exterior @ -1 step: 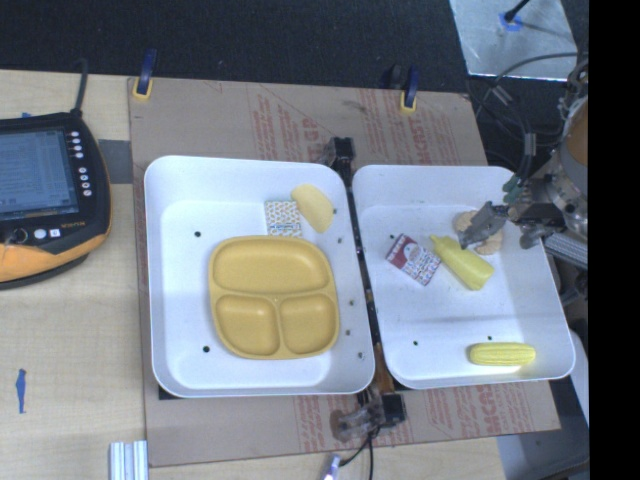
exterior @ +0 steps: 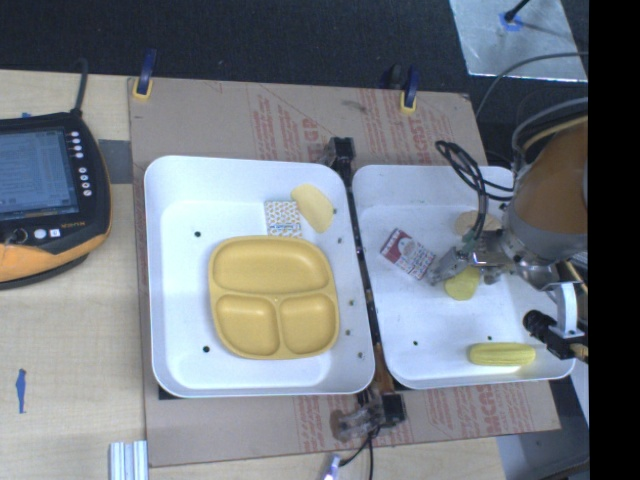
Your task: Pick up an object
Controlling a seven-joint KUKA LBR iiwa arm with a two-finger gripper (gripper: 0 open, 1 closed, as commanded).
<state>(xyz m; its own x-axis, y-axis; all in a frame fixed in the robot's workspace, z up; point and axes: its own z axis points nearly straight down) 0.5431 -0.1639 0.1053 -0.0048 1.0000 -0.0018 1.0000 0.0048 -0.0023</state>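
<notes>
The fingers (exterior: pixel 458 273) sit low in the right bin (exterior: pixel 425 358), touching a yellow lump (exterior: pixel 462 286), likely to grasp it; I cannot tell their spread. A packet (exterior: pixel 408 254) lies just beside them.

brightness: the scene was evenly and fairly brightly lit from above, with the dark floor (exterior: pixel 250 18) at the top left nearly black.
glare: the left white bin (exterior: pixel 175 268) and right white bin (exterior: pixel 420 348) were washed out, close to overexposed.
shadows: soft and short; a faint one lay inside the left bin's upper wall.
sharpness: the picture was low in resolution and slightly soft, and the arm (exterior: pixel 550 193) at the right was blurred.
</notes>
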